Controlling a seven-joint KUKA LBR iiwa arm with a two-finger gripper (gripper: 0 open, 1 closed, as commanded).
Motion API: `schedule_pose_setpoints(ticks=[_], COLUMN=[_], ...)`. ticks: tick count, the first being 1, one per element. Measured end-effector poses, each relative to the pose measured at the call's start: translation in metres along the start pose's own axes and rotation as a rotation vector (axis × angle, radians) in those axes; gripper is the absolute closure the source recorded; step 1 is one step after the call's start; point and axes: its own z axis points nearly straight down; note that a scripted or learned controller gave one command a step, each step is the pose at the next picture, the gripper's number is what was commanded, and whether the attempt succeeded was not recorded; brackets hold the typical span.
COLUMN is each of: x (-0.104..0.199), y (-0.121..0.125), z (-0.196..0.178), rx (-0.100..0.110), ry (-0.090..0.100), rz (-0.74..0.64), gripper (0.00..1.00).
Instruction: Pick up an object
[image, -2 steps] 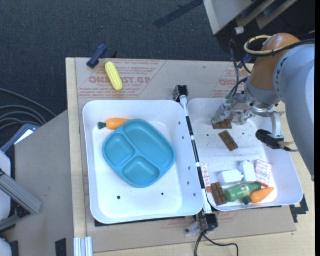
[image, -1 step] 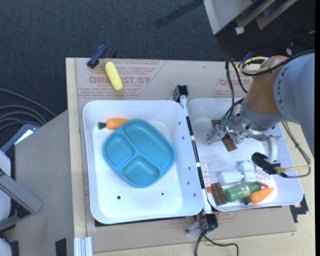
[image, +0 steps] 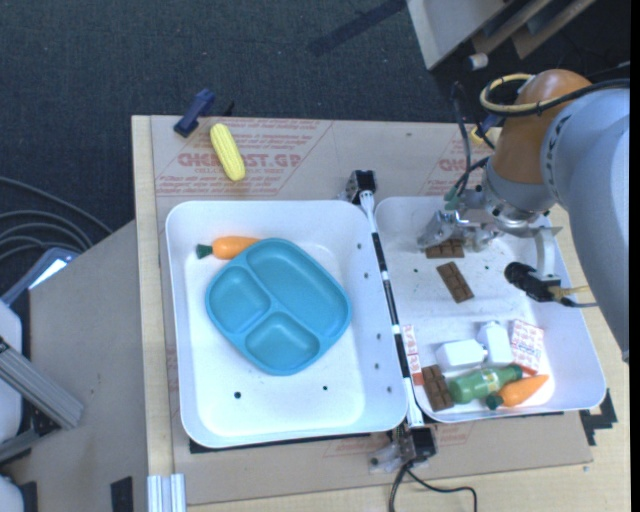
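In the right bin, the hand, grip unclear, hovers just above a brown bar.

Glossy blue plastic plate; smooth white plastic bins; matt cardboard.

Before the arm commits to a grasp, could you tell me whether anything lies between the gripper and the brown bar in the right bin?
Nothing visible does. The gripper hangs over the far part of the right bin, and the brown bar lies just nearer on bare bin floor. The other items are heaped at the near end.
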Motion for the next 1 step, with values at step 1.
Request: schedule_pose_setpoints(ticks=[1], x=[0.0076], y=[-0.0471], z=[0.0006], rx=[0.003], ry=[0.002], rz=[0.002], gripper=[0.0])
